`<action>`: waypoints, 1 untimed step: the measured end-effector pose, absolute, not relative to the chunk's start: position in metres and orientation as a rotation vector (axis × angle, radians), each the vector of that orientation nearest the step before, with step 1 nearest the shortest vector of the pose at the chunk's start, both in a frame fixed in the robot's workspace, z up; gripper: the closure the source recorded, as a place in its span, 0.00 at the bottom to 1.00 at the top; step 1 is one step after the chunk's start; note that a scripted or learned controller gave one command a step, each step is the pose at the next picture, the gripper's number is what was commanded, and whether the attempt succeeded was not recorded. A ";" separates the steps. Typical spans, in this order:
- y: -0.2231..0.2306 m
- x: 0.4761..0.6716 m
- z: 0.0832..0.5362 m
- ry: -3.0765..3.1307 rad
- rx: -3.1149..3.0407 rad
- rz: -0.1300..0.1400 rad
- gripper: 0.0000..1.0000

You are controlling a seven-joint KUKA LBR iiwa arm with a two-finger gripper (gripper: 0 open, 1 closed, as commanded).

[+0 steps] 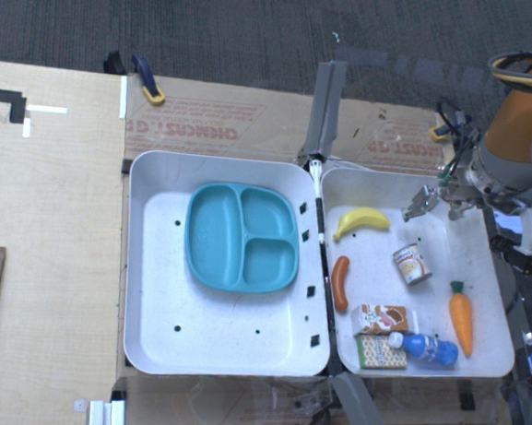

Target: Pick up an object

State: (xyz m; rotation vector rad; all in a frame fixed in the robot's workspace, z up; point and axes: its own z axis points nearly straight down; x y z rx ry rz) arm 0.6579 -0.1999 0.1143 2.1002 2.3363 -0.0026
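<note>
Though curved, banana (362, 221) plain yellow.

One camera watches me from above the desk (40, 261), fixed, tilted down at a slant and set far enough back to take in both white bins, the left bin (141, 270) and the right bin (494, 301), side by side. My arm (519, 127) enters at its right edge.

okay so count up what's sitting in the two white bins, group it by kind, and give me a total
Toy fruit and vegetables: 2, the banana and the carrot
Toy sausage: 1
Small can: 1
Snack boxes: 2, the brown one and the green one
Plastic bottle: 1
Divided teal plate: 1, in the left bin
Total: 8
</note>
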 end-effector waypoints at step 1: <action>-0.205 0.609 0.092 2.338 2.098 -0.001 0.00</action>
